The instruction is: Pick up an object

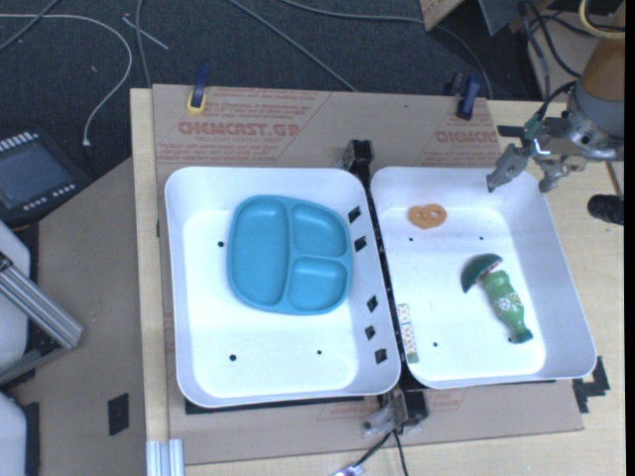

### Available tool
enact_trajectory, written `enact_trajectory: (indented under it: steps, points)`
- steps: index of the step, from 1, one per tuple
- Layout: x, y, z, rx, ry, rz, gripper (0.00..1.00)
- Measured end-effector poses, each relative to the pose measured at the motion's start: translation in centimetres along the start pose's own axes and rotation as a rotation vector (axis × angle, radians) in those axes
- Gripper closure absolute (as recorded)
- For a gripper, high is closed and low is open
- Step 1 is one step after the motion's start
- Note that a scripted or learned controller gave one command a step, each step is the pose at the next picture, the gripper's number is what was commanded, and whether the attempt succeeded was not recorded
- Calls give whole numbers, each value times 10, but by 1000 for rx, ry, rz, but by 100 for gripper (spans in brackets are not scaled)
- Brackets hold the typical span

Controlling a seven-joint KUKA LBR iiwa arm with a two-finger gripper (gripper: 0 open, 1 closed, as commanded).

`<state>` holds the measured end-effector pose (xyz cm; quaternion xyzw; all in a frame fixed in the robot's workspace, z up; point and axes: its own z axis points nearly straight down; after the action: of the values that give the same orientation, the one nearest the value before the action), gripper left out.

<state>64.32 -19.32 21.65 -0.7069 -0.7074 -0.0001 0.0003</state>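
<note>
The camera view looks down on a pale wooden bench (119, 266) topped by a brown cardboard sheet with red print (298, 117), held at its far edge by a blue and yellow clamp (199, 89) and a dark blue clamp (466, 95). Behind the bench lies dark grey carpet (327, 18) crossed by thin white and black cables (119, 28). A small dark screen device (30, 172) sits at the left, with a silver metal rail (40, 305) below it.

Two shallow white bins stand side by side, their inner walls touching along a row of black clips. The left white bin (198, 345) holds a light blue plastic plate with three compartments (290, 254), lying flat near the bin's middle.

The right white bin (556, 296) holds two things, well apart. A small tan pretzel-shaped piece (429, 216) lies near the far left corner. A green plastic bottle with a dark green cap end (499, 295) lies on its side toward the right, tilted diagonally.

The grey arm's two-finger gripper (527, 170) hangs over the far right corner of the right bin, its fingers spread apart with nothing between them, away from both the bottle and the pretzel piece.
</note>
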Motion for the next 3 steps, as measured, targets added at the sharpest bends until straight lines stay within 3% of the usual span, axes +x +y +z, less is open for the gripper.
enact_trajectory:
  steps: [3]
  points:
    - [7,4,133,4,1,-1,0]
